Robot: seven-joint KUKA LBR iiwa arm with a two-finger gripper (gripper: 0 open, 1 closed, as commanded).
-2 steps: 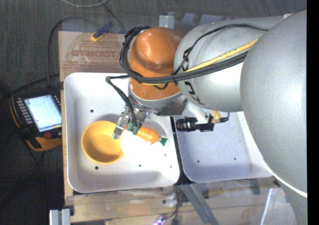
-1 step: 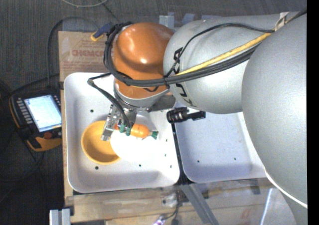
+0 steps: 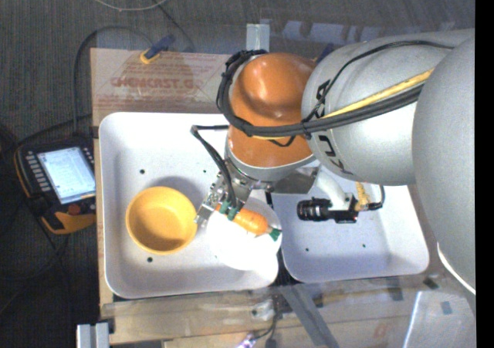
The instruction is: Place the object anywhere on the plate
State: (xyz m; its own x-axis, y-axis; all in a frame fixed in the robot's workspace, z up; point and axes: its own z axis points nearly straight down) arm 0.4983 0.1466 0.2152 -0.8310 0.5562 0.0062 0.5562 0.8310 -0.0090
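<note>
From where I stand, the left bin point(image 3: 123, 153) is a smooth, shallow white tray with rounded corners, and it carries most of what matters. At about eight o'clock in it sits a yellow bowl point(image 3: 160, 219), round, glossy plastic, open side up. Toward five o'clock, overlapping the bin's inner edge, lies a white plate point(image 3: 239, 250), flat and plain. On the plate's upper part rests a toy carrot point(image 3: 252, 221), orange, tapered, slick-looking, with a bit of green at its three o'clock end; it lies roughly level across the plate.

The right bin point(image 3: 363, 254) is the same white tray, and a short black cylindrical part point(image 3: 324, 210) hangs over its upper left area.

The grey arm point(image 3: 386, 115) sweeps in from three o'clock, its shiny orange band point(image 3: 270, 99) bulging over the seam between the bins, black cables looped around it. The gripper point(image 3: 220, 206) points down at the carrot's nine o'clock end, just between bowl and plate. Whether its fingers are apart or closed on the carrot, I cannot tell from this angle.
</note>
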